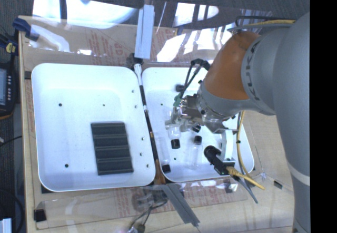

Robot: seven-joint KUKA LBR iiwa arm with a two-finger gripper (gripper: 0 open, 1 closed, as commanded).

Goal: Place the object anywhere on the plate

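Observation:
A dark ribbed rectangular plate (111,147) lies flat in the left bin (52,121), toward its front. My gripper (177,121) hangs low over the middle of the right bin (158,84), well to the right of the plate. Just below the gripper, a small black block (175,143) rests on the bin floor, close to the gripper but apart from it. The wrist hides whatever sits directly under the gripper.
Another small black piece (166,167) sits near the right bin's front-left corner, and a third (198,139) lies beside the gripper. A ridge (146,116) divides the two bins. The grey arm (263,68) covers the right bin's right side.

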